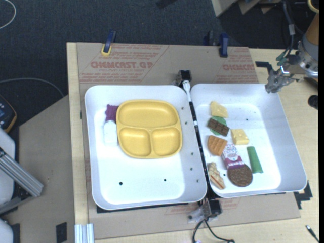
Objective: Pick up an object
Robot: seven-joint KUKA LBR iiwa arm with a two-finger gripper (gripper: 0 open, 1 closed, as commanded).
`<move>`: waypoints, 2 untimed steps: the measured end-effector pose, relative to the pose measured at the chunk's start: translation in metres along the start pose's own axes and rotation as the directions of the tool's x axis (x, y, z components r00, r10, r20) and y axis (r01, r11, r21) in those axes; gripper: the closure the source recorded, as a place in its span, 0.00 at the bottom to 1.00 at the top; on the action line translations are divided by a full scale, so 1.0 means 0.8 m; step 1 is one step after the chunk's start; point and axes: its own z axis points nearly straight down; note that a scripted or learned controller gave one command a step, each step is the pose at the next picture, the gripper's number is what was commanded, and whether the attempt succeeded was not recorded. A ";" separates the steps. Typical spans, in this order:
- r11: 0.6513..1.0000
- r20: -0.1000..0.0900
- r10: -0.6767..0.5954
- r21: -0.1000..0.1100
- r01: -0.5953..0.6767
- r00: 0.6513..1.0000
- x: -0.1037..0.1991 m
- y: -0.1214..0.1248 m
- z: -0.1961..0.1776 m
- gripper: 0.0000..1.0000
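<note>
Gripper point(274, 83) hangs over the right bin's point(283, 135) far rim, well apart from the food; jaw state unreadable.

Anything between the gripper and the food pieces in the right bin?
Nothing visible. The gripper sits at the right bin's far-right corner; bare bin floor lies between it and the nearest piece, the yellow block. The other pieces cluster beyond that.

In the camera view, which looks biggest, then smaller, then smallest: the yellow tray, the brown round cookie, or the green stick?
1. Yellow tray, by far the largest.
2. Brown round cookie.
3. Green stick, longer than the cookie is wide but much thinner, so that ranking is close.
</note>
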 end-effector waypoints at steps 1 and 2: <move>1.000 -0.004 -0.001 0.010 0.001 1.000 0.040 -0.044 -0.007 1.00; 1.000 -0.005 -0.002 0.010 0.002 1.000 0.090 -0.082 -0.018 1.00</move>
